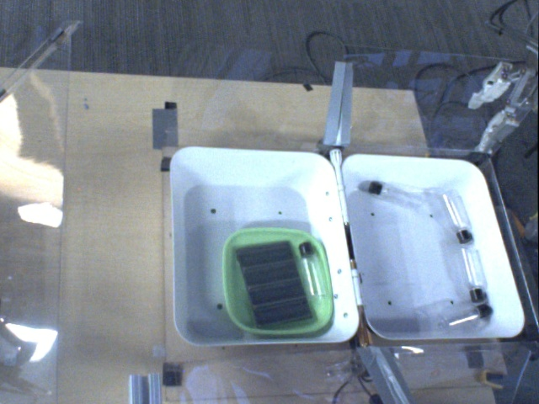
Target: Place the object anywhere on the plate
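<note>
We read the task as close to done, if not done. The green plate [232,261] sits in the left bin [192,217], toward its near right corner. On the plate lies a clear tube [314,269] with a black cap. It runs along the right side of the plate just inside the rim, with the cap pointing to the far side. Beside it, a dark ribbed block [271,283] covers most of the middle of the plate. We take the tube to be the thing that was to be placed, since the right bin [404,259] holds several more of the same kind. One tube [459,215] lies by that bin's far right wall, another [475,278] nearer to us on the same side, and others are scattered about.

The pincer [495,84] seems to be the pale shape at the far right, beyond the right bin and well apart from the plate. It is blurred, so we cannot tell whether it is spread or pressed together. We see nothing between it and the plate.

What may be left, in our judgement, is only to confirm that the tube rests steadily and does not roll off the rim. The tan surface [93,242] around the bins carries nothing that bears on the task.
</note>
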### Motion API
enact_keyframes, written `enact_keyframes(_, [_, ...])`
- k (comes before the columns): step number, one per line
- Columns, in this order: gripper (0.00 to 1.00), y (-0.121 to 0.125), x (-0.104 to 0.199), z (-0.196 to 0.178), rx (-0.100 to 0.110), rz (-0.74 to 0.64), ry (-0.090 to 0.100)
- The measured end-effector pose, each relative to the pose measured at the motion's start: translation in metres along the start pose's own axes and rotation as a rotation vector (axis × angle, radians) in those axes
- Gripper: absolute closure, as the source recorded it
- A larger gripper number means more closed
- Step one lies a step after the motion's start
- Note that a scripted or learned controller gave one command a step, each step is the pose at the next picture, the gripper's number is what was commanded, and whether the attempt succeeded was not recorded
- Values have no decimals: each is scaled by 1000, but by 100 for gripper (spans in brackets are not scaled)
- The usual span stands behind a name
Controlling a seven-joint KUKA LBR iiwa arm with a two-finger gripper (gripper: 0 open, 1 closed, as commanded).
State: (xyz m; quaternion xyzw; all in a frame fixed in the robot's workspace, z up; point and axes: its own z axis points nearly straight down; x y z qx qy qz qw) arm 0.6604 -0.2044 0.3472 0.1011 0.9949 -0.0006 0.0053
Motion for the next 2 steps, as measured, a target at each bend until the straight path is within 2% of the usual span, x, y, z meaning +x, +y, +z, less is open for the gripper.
enact_keyframes(1, [0, -1, 6, -93, 1, -31, -6])
enact_keyframes(2, [0, -6, 30, -92, -1, -19, -2])
